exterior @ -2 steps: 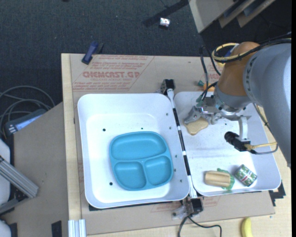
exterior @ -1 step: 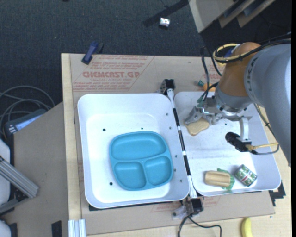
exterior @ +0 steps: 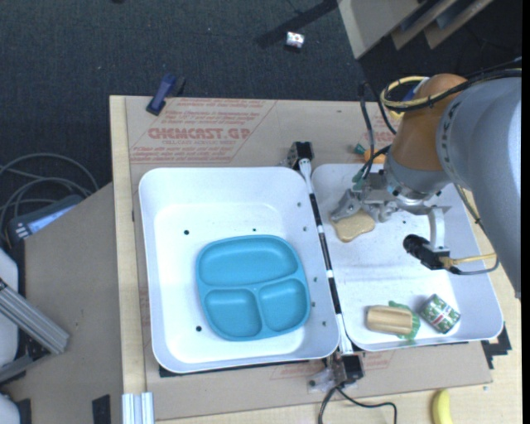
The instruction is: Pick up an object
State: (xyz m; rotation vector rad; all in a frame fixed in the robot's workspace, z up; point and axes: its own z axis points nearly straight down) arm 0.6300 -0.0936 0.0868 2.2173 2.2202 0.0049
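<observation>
Around my worktop (exterior: 207, 137) the floor (exterior: 74, 50) is dark carpet, nearly black with a fine speckle. The worktop's surface is pale brown board printed with red lettering, and a lighter wooden edge runs down its left side. A small blue object (exterior: 165, 93) lies at its far left corner. Grey cables (exterior: 33, 186) loop on the floor to the left, beside a brown cardboard sheet (exterior: 70, 273) and a ribbed metal rail (exterior: 33, 319). At the top right stands pale furniture (exterior: 397, 21). A small white item (exterior: 294, 38) sits on the carpet nearby. The light is even, with soft shadows.
</observation>
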